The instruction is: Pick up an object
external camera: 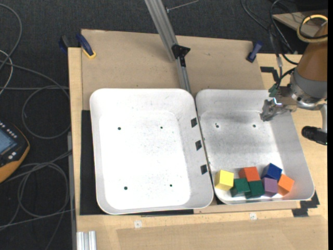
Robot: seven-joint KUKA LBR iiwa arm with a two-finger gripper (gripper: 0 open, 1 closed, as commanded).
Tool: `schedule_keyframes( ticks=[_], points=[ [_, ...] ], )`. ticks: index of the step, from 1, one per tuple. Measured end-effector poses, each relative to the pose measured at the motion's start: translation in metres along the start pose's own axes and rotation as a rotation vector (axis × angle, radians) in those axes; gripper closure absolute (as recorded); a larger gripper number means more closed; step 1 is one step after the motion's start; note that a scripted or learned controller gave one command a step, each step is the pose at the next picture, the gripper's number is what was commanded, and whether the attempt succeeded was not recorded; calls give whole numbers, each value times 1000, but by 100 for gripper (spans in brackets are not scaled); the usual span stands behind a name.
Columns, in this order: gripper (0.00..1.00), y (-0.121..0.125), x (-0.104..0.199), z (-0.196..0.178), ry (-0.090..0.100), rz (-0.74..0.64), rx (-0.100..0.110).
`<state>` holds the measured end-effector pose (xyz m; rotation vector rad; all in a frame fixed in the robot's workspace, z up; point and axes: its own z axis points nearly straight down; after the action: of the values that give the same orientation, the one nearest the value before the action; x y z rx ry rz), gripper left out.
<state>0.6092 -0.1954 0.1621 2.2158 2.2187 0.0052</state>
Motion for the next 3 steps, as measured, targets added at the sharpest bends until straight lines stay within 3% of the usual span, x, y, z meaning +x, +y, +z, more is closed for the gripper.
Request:
schedule_keyframes(
  ticks=[1,2,3],
  points=[
    [100,4,3,-65,-1,-1,-3],
    [100,6,3,-91,0,-1,1],
    [100,0,66,-93,5,-6,7]
  ],
)
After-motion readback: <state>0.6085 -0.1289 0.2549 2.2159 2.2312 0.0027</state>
